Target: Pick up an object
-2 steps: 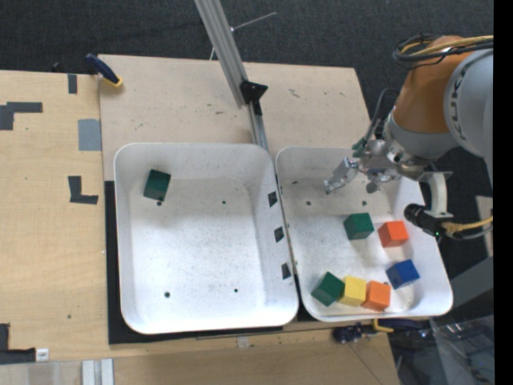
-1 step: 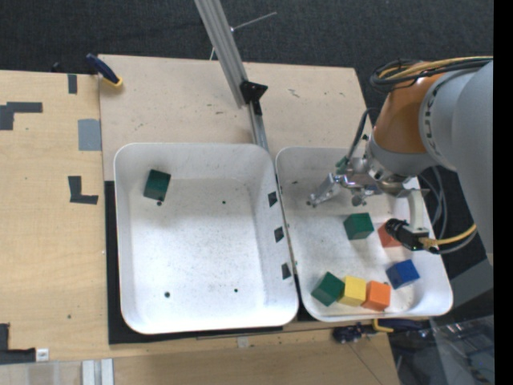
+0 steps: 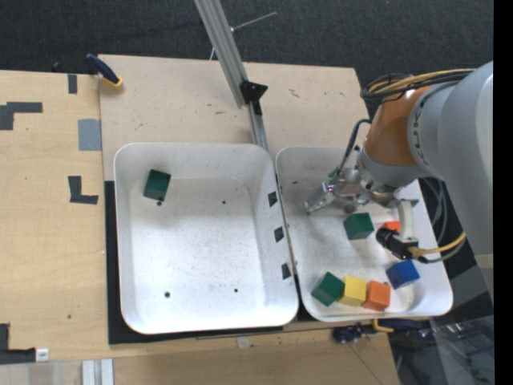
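The arm comes in from the right, grey with that orange band (image 3: 390, 131) above the wrist, and the hand (image 3: 325, 199) sits low over the right bin (image 3: 292, 167), up in its back-left part; the metal fingers (image 3: 314, 204) point left toward the wall between the two bins; honestly I can't tell how far apart they are from this angle, they just read as one shiny cluster, and I see nothing caught between them.

Closest block to the hand is the dark green cube (image 3: 359, 226); it lies on the bin floor just to the right of the fingers and a little nearer the camera, under the wrist side of things; near the hand but not touching the fingers as far as I can see.

Rest of the right bin: a row along the front edge with a green cube (image 3: 327, 288), a yellow cube (image 3: 353, 290) and an orange cube (image 3: 377, 295), packed side by side and touching; a blue cube (image 3: 402, 273) sits just behind the orange one toward the right wall; all of these are well apart from the hand.

Left bin (image 3: 128, 239) has a single dark green cube (image 3: 157, 184) in its back-left corner area, standing alone; far from the hand, whole bin wall in between.

Both bins rest on the surface (image 3: 184, 87); a metal pole (image 3: 220, 34) slants in from the top down to the spot where the bins meet.
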`<state>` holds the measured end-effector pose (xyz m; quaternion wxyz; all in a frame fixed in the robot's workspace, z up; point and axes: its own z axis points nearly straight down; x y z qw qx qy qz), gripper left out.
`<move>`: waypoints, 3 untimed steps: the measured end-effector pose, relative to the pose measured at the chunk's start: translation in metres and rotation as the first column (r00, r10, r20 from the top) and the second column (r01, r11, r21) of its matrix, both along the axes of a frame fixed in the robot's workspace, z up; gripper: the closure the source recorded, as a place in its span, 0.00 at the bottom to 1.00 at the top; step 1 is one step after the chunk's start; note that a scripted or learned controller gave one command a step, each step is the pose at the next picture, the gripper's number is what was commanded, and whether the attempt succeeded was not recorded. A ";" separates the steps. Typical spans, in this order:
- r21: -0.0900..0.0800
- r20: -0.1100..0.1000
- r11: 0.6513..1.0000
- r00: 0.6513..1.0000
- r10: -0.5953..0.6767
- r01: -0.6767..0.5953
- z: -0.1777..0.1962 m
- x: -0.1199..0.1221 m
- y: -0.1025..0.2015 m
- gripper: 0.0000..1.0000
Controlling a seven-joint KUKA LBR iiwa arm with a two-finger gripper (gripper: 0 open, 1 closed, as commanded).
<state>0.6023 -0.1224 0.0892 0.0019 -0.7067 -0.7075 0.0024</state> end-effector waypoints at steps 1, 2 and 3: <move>0.002 0.003 1.000 1.000 0.002 -0.002 0.012 0.001 0.001 1.00; 0.002 0.008 1.000 1.000 0.001 -0.001 0.058 -0.003 0.009 1.00; 0.001 0.011 1.000 1.000 0.001 -0.001 0.117 -0.009 0.014 1.00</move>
